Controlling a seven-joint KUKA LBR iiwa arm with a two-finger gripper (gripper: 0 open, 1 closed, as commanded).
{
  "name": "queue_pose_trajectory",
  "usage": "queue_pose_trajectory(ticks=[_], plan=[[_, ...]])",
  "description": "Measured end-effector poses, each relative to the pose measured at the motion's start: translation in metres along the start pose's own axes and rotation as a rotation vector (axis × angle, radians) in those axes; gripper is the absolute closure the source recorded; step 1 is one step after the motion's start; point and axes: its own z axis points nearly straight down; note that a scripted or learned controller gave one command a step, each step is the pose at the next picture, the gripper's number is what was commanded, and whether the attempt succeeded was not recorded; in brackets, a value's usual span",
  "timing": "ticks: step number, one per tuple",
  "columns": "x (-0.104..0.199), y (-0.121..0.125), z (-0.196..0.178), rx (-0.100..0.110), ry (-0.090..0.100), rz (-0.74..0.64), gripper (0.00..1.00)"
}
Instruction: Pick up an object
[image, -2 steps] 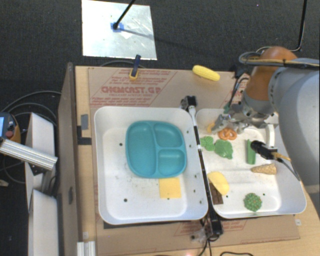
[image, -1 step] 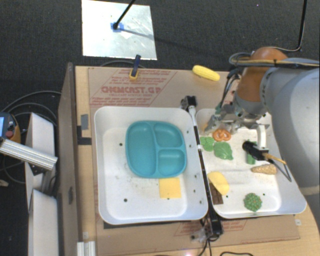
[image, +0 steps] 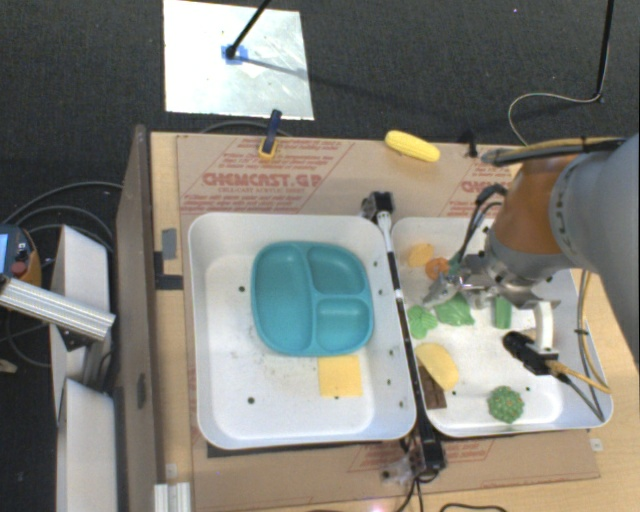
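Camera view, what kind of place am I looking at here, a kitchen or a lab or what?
Most likely a robotics lab test bench, not a kitchen. Two white bins sit side by side on a cardboard-covered bench, a grey robot arm reaches over toy food like the yellow banana, and loose cables trail on dark carpet.

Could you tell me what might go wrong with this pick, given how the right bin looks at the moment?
1. The gripper hangs over a tight cluster: the green pieces, the orange piece and the yellow piece lie close together, so it may nudge neighbours or catch two.
2. It is working near the divider between the bins, so a finger might strike that wall.
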Motion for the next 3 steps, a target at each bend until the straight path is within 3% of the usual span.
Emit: queue_pose_trajectory(ticks=[1,2,3], plan=[[0.002,0.006,-0.013,-0.013,-0.001,-0.005,1.00],[0.002,0.005,-0.013,-0.012,0.000,-0.005,0.00],[-0.015,0.078,-0.002,0.001,0.000,-0.011,0.00]])
